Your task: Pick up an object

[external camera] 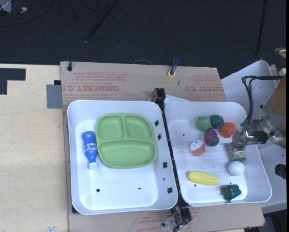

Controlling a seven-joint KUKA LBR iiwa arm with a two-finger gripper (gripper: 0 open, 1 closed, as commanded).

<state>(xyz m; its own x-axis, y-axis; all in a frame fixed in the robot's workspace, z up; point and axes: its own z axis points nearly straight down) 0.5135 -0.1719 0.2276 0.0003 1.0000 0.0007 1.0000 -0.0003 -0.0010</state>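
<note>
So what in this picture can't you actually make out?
- Gripper, camera view: too small and blurred to read how its fingers stand.
- Small object under the gripper: partly covered by the gripper, so contact and what it is stay unclear.
- Arm: cut off by the right edge.
- Dark green toy in the right bin: too small to identify.
</note>
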